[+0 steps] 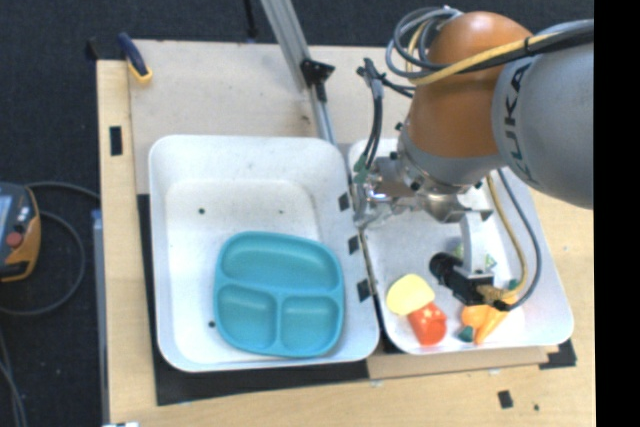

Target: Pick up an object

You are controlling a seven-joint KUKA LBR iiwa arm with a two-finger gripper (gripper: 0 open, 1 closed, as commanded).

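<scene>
Yellow toy (pixel 410 293), red toy (pixel 428 324) beside it, right bin (pixel 418 250), apart from pincer (pixel 440 207), grip unclear

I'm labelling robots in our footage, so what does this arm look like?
A thick grey arm link with black lettering, partly cut off, joins a rounded glossy orange band. Several dark cables loop beside the band, and a thin yellow cable crosses it.

two white bins, a left bin (pixel 240 165) and a right bin (pixel 548 310). one blue tray (pixel 278 293), three sections in it. three small toy foods: one yellow piece (pixel 410 294), one red piece (pixel 428 324), one orange piece (pixel 482 320). one arm (pixel 560 115).
</scene>
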